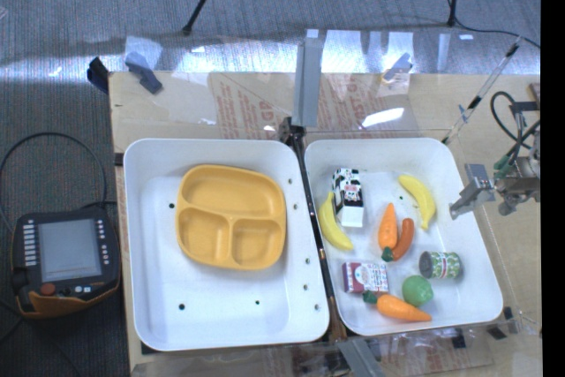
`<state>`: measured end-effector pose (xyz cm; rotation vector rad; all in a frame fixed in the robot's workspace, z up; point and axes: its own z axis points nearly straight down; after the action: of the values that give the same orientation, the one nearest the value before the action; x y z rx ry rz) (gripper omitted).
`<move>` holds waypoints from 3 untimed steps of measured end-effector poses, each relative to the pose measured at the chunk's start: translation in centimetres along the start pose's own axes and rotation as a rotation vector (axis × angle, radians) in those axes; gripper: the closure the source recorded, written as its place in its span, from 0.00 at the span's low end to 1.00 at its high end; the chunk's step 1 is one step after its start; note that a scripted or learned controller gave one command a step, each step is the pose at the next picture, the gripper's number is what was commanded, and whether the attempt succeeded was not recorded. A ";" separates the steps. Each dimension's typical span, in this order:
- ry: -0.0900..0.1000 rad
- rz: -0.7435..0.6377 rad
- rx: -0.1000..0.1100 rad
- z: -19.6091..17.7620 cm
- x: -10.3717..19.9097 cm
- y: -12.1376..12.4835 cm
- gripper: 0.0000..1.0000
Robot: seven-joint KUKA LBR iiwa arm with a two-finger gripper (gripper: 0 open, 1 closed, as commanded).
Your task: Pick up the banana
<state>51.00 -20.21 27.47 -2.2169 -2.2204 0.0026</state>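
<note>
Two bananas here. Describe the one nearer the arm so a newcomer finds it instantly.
Take the right bin, the one full of toy food. In its upper right part lies a curved yellow banana, right of two upright carrots. The other banana hugs the bin's left wall beside the cow-print carton.

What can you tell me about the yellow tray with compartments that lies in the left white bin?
The yellow divided tray, a rounded rectangle that looks like smooth plastic, lies flat and right side up on the floor of the left white bin, toward its upper middle and slightly turned. It has three compartments: one wide across the top, two smaller below. All three look bare. It touches the bin floor and nothing else.
</note>
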 end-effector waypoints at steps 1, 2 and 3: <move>-0.001 0.357 -0.001 -7.4 -1.0 6.7 0.00; 0.000 0.381 0.002 4.1 0.1 10.6 0.00; 0.001 0.359 0.002 17.5 2.7 8.4 0.00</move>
<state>59.29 -17.50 9.98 -2.5769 -1.7876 0.0051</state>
